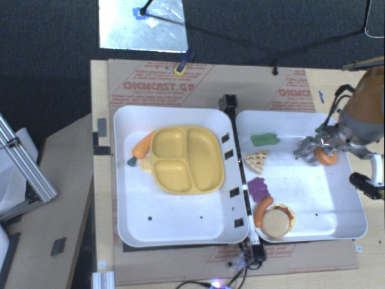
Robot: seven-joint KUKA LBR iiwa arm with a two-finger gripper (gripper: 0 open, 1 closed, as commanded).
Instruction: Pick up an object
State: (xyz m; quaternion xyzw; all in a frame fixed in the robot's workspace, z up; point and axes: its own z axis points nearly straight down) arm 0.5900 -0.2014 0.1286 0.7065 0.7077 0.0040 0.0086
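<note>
My gripper (308, 149) is low over the far right part of the right bin (313, 221), reaching in from the right. A small orange round piece (328, 157) lies right against the gripper's underside; whether it is gripped or merely beside the gripper I cannot tell. To the gripper's left in the same bin are a green piece (264, 139) and a pizza slice (255, 161). Nearer the front lie purple grapes (259, 188), a sausage (262, 209) and a burger (277, 220).
The left bin (174, 221) holds a yellow divided plate (183, 159), with a carrot (142, 144) and a small pale yellow piece (146, 165) at its left edge. A ridge (234, 161) separates the two bins. A black part of the arm (367, 184) overhangs the right rim.
</note>
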